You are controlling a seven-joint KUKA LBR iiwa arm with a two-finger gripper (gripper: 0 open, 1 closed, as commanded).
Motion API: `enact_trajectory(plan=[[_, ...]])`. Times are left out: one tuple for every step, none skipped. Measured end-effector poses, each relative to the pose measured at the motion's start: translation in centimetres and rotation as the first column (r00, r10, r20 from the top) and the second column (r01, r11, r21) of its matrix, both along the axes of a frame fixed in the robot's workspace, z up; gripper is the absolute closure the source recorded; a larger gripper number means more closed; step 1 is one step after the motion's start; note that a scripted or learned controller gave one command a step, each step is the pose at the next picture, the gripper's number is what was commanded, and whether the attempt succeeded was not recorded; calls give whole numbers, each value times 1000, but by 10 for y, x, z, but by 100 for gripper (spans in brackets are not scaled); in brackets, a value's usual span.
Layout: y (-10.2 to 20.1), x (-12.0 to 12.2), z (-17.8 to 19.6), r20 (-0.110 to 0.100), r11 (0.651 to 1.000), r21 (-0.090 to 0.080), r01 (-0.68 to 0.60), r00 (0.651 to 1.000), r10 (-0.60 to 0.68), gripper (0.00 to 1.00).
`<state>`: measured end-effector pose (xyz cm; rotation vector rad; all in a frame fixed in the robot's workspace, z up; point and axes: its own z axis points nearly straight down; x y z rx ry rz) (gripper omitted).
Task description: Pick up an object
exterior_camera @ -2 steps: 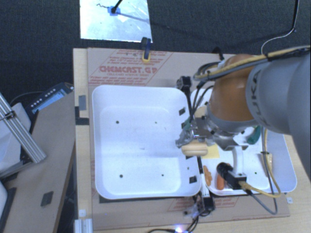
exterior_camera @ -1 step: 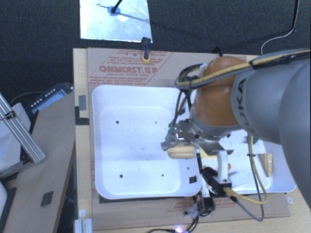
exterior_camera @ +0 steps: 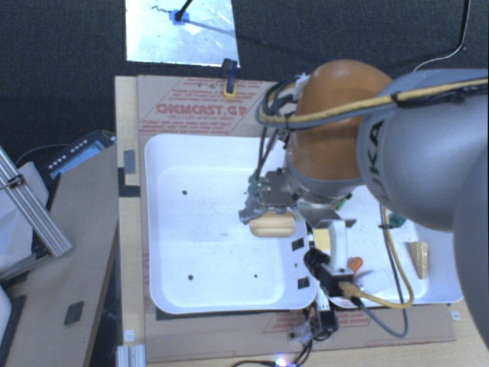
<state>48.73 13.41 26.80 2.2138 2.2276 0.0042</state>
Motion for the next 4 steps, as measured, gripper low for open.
enact_trajectory(plan=[[-12, 1, 122, 11, 1000, 3, 1, 1000, -1, 100], [19, 48, 251, 15, 1000, 4, -1, 1000, 1, 100], [63, -3, 268, 0, 1000, 2, -3, 1000, 3, 100], [50, 69, 267, 2, 1000, -1, 7, 1000, -7, 100]])
